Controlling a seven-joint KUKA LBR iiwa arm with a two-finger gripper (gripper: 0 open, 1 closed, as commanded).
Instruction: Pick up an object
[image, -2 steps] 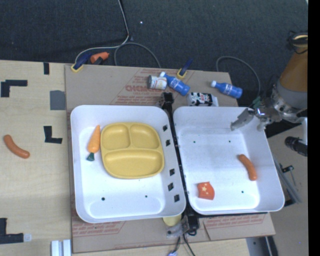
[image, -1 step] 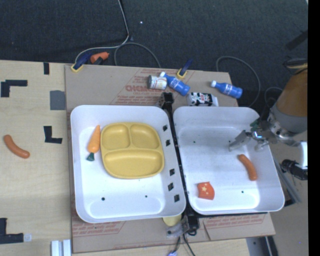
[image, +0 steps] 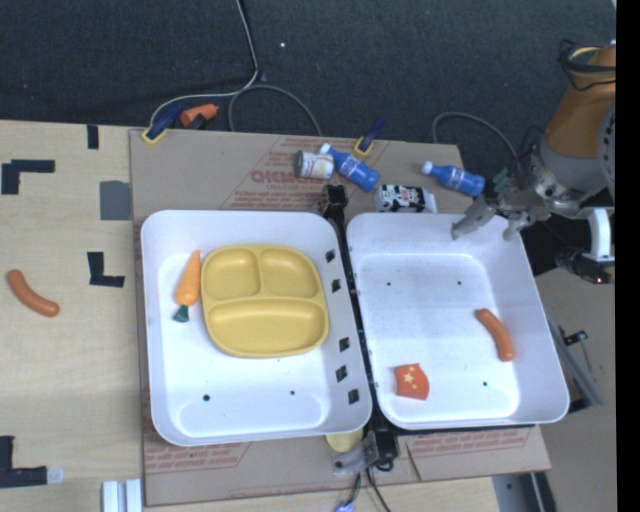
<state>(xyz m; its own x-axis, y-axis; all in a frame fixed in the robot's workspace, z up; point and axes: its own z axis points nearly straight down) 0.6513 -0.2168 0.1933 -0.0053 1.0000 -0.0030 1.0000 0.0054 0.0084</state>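
In the right bin (image: 440, 250) lie a brown sausage (image: 495, 333) near its right side and a red piece of toy food (image: 411, 381) near the front. The left bin (image: 170, 390) holds a yellow divided plate (image: 265, 300) with a carrot (image: 188, 279) beside its left edge. My gripper (image: 489, 219) hangs over the far right corner of the right bin, fingers spread and open, with nothing between them. It is well behind the sausage.
Blue and white bottles (image: 352, 167) (image: 455, 178) and a small black-and-white pack (image: 404, 199) lie on the cardboard behind the bins. Another sausage (image: 32, 293) rests on the bench at far left. Clamps and cables (image: 185, 118) sit at the back.
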